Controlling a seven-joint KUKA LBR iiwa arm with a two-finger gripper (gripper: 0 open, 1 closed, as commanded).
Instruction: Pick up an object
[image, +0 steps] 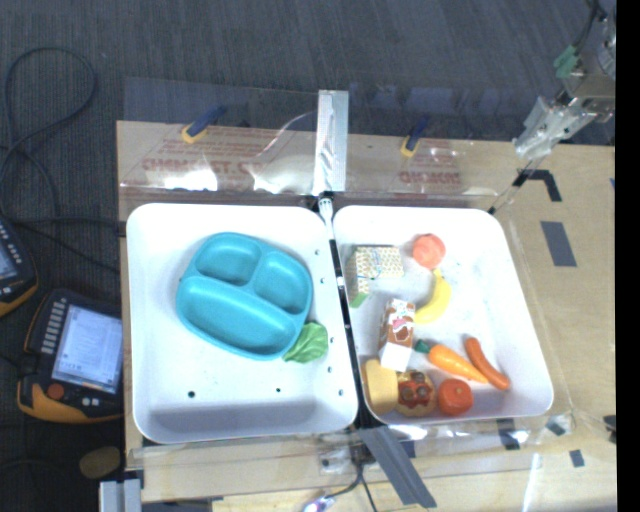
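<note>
Hovering at the far right, the hand (545, 128) hangs above the tabletop (580, 300), outside both bins and well apart from the objects; whether it is spread or pressed together I cannot tell. The right bin (520, 300) holds a banana (435, 298), a carrot (455, 360), a tomato (455, 397), a peach (428, 250) and a small carton (398, 328). The left bin (160, 380) holds a blue divided plate (245, 292) with a green leaf (309, 343) touching its near right edge.
</note>
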